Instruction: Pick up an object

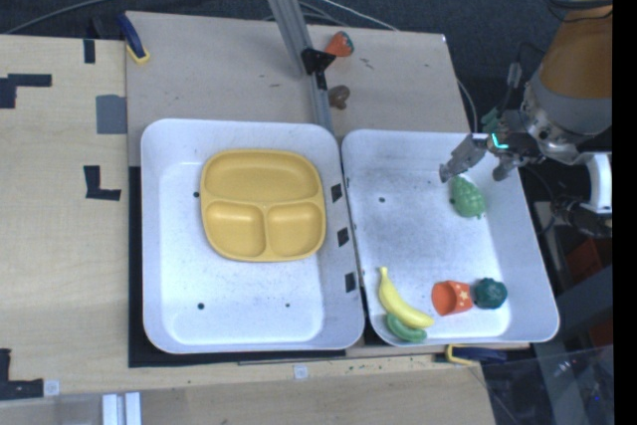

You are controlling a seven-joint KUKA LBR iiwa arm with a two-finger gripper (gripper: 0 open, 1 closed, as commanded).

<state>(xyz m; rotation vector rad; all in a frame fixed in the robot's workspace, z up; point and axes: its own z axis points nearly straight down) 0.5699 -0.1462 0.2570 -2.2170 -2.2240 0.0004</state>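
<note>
Along the frame's lower right, banana (402, 300), orange cup (451, 298) and dark teal ball (489, 293) in the right bin (398, 174), yellow divided plate (264, 204) left of centre, further up my gripper (480, 158) spread open, holding nothing, just above the green object (467, 198).

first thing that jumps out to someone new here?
The yellow tray in the left bin, big and bright against the white. Next the arm's gripper, open, reaching in from the right just above a green toy in the right bin. Then the cluster along that bin's near edge: banana, orange cup, dark green ball.
</note>
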